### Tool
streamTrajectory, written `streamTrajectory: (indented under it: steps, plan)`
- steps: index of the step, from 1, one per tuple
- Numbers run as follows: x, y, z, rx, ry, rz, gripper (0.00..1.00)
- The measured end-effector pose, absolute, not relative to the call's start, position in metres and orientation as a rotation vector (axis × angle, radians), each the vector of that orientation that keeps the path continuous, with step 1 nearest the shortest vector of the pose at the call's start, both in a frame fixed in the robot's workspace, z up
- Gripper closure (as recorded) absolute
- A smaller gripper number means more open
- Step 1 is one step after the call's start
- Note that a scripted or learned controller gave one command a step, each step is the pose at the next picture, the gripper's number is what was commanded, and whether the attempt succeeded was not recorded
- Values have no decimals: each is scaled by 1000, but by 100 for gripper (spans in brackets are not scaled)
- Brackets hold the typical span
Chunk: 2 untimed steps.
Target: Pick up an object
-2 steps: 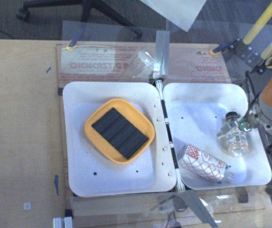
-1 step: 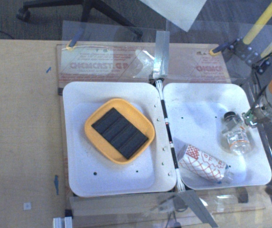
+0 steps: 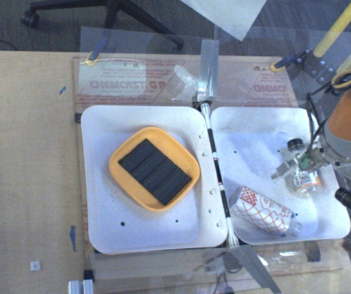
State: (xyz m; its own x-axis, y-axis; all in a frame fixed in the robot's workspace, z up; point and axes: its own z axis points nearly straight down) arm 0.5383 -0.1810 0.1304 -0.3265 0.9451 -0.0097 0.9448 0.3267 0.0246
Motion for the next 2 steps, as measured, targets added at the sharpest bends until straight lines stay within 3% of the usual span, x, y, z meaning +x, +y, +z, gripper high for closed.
streamTrajectory:
  steps: [1,2]
  plan:
    - [551,-197,128,1786,2518,41,0]
    - [553,-200,128,1772,2524,43,0]
